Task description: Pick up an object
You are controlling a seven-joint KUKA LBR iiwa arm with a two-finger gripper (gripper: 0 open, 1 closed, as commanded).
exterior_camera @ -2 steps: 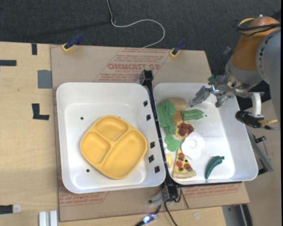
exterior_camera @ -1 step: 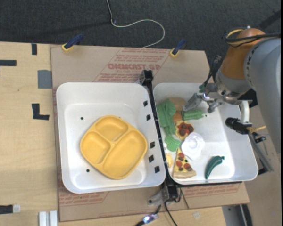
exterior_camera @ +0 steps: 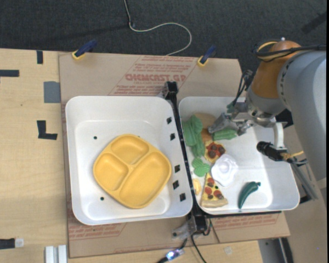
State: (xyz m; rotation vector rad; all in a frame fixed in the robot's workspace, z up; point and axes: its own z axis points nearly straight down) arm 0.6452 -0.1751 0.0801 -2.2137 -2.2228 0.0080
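Note:
My gripper (exterior_camera: 230,125) hangs low over the back of the right bin (exterior_camera: 279,196), reaching in from the right. Right under it lies a small green toy (exterior_camera: 223,134), and I cannot tell whether it is gripped. In the same bin are a green leafy piece (exterior_camera: 194,130), a pepperoni piece (exterior_camera: 215,150), a white crumpled object (exterior_camera: 225,167), a pizza slice (exterior_camera: 213,193), a dark green pepper (exterior_camera: 248,193) and a pale green piece (exterior_camera: 200,165).
The left bin (exterior_camera: 79,125) holds a yellow divided plate (exterior_camera: 132,170). Both bins sit on a cardboard sheet (exterior_camera: 148,75) held by clamps. A thin cable (exterior_camera: 159,29) loops at the back. The grey arm (exterior_camera: 301,92) covers the right bin's right side.

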